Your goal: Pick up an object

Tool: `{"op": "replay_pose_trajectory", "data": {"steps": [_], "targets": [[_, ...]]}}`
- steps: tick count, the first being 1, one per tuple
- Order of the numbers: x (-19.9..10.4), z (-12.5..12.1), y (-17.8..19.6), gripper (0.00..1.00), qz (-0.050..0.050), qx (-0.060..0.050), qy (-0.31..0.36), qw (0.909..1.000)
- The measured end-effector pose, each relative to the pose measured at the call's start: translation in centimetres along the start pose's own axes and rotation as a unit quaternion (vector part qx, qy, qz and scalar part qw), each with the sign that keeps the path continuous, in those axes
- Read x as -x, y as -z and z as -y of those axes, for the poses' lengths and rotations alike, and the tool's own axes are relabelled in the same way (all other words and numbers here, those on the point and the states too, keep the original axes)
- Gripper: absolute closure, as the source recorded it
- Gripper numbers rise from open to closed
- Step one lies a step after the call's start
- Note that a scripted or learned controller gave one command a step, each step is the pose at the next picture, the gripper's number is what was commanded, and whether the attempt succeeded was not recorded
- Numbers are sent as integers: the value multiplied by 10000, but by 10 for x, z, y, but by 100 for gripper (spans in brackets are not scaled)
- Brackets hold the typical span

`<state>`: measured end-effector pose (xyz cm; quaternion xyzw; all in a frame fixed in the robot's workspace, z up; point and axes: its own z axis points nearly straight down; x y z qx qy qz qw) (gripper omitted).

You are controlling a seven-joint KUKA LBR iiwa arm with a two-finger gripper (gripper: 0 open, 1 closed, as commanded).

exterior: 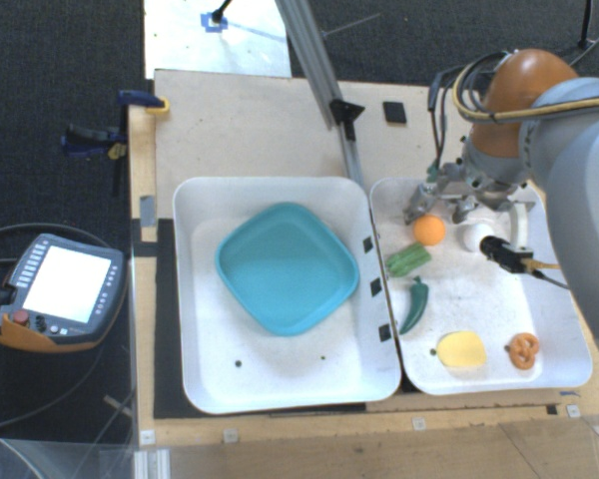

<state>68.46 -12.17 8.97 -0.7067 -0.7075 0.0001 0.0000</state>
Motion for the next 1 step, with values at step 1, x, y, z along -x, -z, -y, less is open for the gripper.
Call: {"op": "replay_pose_trajectory", "data": {"steps": [1], "targets": [[0,-1,12,100,3,15,2,10000]]}}
